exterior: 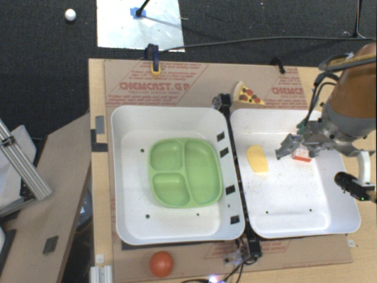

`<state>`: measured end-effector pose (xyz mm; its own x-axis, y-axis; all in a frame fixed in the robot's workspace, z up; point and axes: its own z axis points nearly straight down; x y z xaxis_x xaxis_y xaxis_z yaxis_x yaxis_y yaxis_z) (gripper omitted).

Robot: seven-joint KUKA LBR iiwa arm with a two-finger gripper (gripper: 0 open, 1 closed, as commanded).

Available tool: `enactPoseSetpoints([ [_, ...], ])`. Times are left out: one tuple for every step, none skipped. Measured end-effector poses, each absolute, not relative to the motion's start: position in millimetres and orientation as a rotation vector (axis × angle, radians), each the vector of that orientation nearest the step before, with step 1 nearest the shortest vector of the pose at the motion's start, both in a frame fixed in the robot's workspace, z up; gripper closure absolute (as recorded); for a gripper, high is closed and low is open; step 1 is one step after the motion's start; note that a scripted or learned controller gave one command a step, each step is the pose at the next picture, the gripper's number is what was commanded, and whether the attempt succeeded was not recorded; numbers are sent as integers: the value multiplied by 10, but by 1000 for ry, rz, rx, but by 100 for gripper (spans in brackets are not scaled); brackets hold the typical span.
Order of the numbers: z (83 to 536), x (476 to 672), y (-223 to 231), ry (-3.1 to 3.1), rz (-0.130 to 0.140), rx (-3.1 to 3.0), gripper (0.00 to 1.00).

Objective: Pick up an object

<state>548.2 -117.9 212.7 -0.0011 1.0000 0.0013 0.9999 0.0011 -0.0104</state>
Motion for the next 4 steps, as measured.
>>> enactPoseSetpoints([
  [2187, 5509, -1178, -2226, -1, -2219, 0],
  [1565, 5525, -1172, -2222, 1, -2219, 0],
  [959, 5560, -1219, -2221, 2, -2219, 0],
  [844, 5567, -1216, -2223, -1, -2220, 0],
])
